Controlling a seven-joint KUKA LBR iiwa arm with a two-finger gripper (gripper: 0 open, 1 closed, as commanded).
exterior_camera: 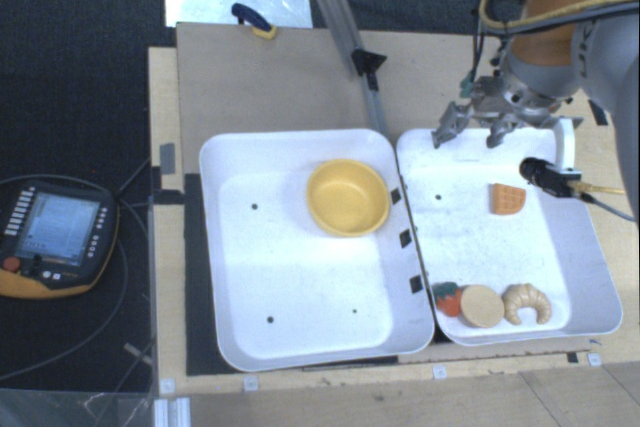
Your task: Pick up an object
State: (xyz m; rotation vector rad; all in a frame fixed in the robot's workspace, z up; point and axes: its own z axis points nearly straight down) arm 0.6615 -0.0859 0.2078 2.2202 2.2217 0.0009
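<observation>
Three foods (481, 305), one bowl (347, 197), one waffle (507, 199)

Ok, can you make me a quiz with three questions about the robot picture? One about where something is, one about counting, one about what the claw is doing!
1. Where is the yellow bowl?
A. left bin
B. right bin
C. on the floor

2. How many food toys lie in the right bin?
A. one
B. four
C. seven

3. What is the gripper doing?
A. squeezing the bowl
B. open above the right bin's far edge, holding nothing
C. holding the croissant

Answers:
1 A, it sits in the left bin.
2 B: orange waffle piece, croissant, round tan piece, small red piece.
3 B, nothing is between its spread fingers.
</observation>
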